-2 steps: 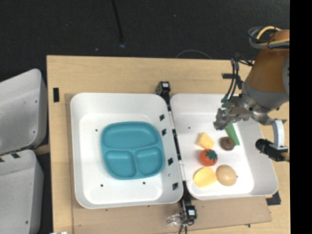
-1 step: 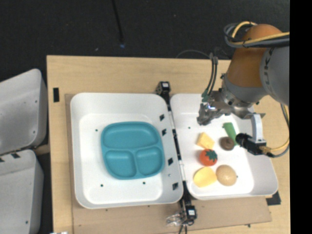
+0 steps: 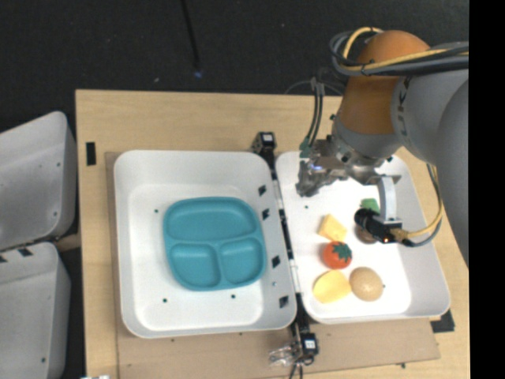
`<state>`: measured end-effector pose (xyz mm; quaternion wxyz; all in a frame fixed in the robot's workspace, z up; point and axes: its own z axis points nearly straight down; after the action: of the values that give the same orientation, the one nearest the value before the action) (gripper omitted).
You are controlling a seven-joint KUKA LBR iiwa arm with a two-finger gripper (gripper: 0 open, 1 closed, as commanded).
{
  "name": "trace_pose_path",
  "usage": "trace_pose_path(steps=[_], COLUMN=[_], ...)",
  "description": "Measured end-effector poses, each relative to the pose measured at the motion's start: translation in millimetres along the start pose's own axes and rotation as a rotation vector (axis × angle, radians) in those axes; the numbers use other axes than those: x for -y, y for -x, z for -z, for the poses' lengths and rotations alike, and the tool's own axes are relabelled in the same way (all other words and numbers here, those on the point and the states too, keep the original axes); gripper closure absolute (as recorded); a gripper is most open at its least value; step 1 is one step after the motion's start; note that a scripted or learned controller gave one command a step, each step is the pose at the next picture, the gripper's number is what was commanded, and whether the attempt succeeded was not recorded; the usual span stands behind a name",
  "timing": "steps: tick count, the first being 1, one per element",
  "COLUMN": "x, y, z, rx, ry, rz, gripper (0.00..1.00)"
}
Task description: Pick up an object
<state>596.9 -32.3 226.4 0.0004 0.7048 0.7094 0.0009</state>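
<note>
My gripper (image 3: 311,183) hangs low over the far left part of the right bin (image 3: 426,290), above bare white floor. Nothing shows between it and the bin floor. Several toy foods lie nearer the front of that bin. A yellow wedge (image 3: 332,228) is closest to the gripper, a little to its front right. In front of the wedge sits a red tomato-like piece with a green top (image 3: 337,255). A yellow lemon-like piece (image 3: 331,287) and a tan egg-shaped piece (image 3: 367,283) rest side by side near the front wall.
The left bin (image 3: 134,212) holds a teal divided plate (image 3: 213,240) in its middle. A small green thing (image 3: 368,204) peeks out to the right of the wedge, partly hidden by the wrist. The ridge between the two bins runs just left of the gripper.
</note>
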Motion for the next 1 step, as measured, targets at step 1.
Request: trace_pose_path(steps=[1], x=[-24.7], y=[-39.8], z=[-0.2], rx=[0.000], ry=[0.001], rz=[0.000], gripper=[1.00])
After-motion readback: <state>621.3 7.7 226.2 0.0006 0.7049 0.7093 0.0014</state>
